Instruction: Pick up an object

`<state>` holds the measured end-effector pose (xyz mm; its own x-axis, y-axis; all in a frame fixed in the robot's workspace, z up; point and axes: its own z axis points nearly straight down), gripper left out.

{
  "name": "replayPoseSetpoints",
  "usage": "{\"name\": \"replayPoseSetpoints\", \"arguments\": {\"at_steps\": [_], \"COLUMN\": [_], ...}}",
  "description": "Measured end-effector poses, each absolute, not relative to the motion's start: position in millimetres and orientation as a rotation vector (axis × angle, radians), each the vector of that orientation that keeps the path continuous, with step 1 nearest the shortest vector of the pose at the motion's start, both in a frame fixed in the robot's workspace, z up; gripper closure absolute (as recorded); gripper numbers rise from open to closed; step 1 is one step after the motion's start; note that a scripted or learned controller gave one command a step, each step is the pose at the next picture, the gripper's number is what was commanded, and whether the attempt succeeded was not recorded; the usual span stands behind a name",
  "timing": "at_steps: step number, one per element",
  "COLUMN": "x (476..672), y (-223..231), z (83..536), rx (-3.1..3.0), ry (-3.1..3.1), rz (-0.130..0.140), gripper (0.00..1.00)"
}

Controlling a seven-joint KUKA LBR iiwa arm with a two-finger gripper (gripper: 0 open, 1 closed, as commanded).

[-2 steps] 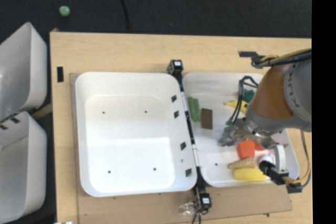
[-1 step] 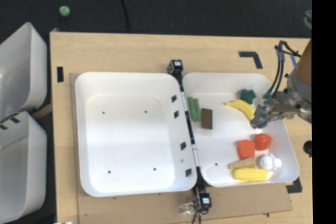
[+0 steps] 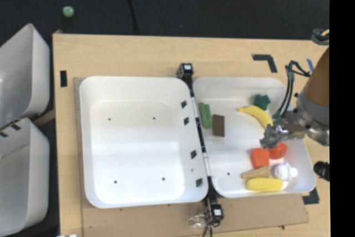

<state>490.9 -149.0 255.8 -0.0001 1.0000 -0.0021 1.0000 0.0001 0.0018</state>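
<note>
Gripper low over red object | arm reaching from right

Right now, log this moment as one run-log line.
gripper: low in right bin, above orange object | grip: cannot tell | beside it: banana | left bin: untouched

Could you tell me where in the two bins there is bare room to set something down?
The left bin shows bare floor wall to wall. In the right bin, bare floor lies below the brown block, toward the divider. Crowded: its right side, where the gripper hangs over the banana and orange piece.
</note>
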Motion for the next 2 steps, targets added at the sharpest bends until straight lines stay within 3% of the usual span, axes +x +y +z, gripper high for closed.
{"name": "replayPoseSetpoints", "arguments": {"at_steps": [1, 2], "x": [509.1, 490.4], "y": [-119, -131], "z": [361, 322], "rx": [2.204, 2.220], "ry": [2.222, 2.220], "rz": [0.012, -0.001], "gripper": [1.00, 1.00]}}
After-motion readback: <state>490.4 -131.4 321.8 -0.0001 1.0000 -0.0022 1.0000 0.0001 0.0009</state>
